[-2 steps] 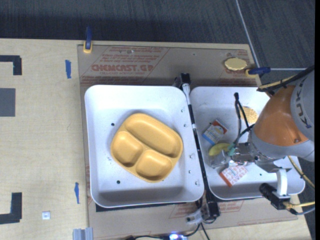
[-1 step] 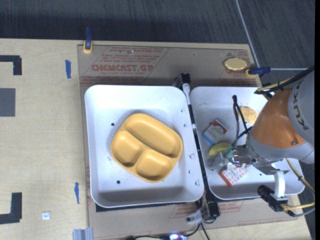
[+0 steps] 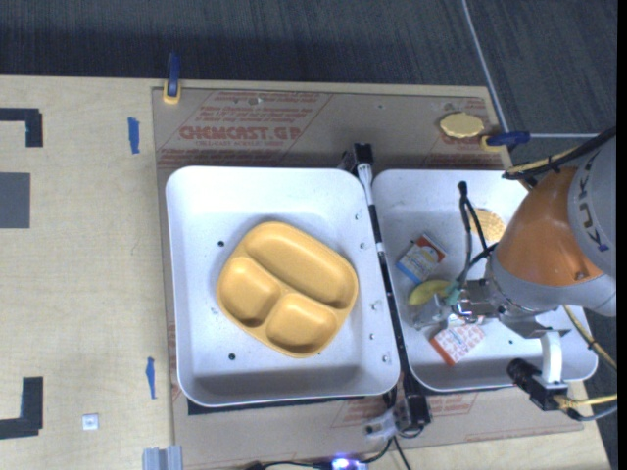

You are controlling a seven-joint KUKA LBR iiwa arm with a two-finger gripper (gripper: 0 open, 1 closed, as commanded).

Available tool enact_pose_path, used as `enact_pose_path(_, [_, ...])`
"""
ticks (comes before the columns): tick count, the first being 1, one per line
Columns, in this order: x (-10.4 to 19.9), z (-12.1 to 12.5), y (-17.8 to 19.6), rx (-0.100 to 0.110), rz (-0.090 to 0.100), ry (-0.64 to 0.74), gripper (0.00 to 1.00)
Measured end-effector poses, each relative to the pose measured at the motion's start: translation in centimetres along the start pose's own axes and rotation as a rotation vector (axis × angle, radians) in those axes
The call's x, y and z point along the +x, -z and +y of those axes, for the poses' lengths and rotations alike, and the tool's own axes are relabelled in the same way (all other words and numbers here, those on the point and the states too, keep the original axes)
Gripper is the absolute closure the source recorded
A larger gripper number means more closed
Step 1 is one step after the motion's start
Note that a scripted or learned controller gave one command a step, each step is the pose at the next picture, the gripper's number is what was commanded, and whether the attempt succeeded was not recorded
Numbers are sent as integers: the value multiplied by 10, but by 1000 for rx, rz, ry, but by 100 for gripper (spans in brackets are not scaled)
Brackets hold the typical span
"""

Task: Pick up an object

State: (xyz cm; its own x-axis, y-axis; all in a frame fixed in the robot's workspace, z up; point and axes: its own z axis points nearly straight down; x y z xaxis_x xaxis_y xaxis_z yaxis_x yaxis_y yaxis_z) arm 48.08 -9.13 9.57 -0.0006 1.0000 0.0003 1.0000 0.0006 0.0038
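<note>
Item: right bin [image 3: 588, 365], white, shallow. All positions below are given from this bin.

Contents, near its middle and toward its left wall: a yellow piece [image 3: 427, 292], banana-like, its long axis running roughly left to right with a slight tilt; a small packet [image 3: 421, 257] with red and white print, just above the yellow piece; a red-and-white packet [image 3: 458, 340] below it, nearer the bin's front edge. A round tan disc [image 3: 487, 225] lies toward the back of the bin, partly hidden by the arm.

Gripper [image 3: 460, 302]: low in the bin's middle, under the orange-banded wrist. Its state cannot be told; the wrist and cables cover it.

Key relation: the yellow piece lies just to the left of the gripper, touching it or very nearly so; which of the two cannot be told. The lower packet sits just beside the gripper on the front side. Nothing is seen held.

Judgement: the likely target is the yellow piece or the lower packet. A grasp across the yellow piece's short axis would suit best. Crowding by the neighbouring packets is the risk.

Outside this bin, to its left: the left bin [image 3: 191, 204], bearing a yellow tray [image 3: 286, 287] with three compartments.
</note>
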Motion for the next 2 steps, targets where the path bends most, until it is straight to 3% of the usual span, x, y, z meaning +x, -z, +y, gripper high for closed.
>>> enact_pose_path(1, [0,0,0,0,0,0,0])
enact_pose_path(2, [-3,-1,-10,5,2,0,0])
